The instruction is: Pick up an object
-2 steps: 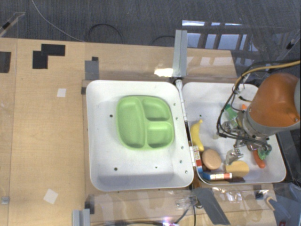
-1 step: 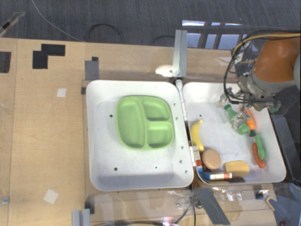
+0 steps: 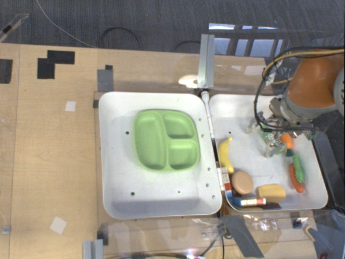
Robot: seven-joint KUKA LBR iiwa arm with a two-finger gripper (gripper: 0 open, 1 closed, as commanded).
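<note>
Over the right bin [image 3: 318,198], near its far right side, the grey arm with its orange band [image 3: 315,82] reaches down, and the end effector [image 3: 275,144] sits low above the bin floor amid cables; whether it is spread or pressed together cannot be told from this slant. Just beside it, toward the bin's right wall, lie a small orange piece [image 3: 286,140], a green vegetable-shaped toy [image 3: 298,167] and an orange carrot-like toy [image 3: 296,180], close together. Along the bin's left wall a yellow banana [image 3: 225,154] lies lengthwise. At the near edge sit a round brown bun-like toy [image 3: 242,182], a yellow block like a loaf or sponge [image 3: 271,191], and a marker-like stick with a red end [image 3: 252,202], all crowded together. The left bin [image 3: 116,198] holds a green divided plate [image 3: 165,140] near its middle, well apart from the arm. Black tape marks [image 3: 54,62] lie on the bench [image 3: 48,161] at the far left corner.
</note>
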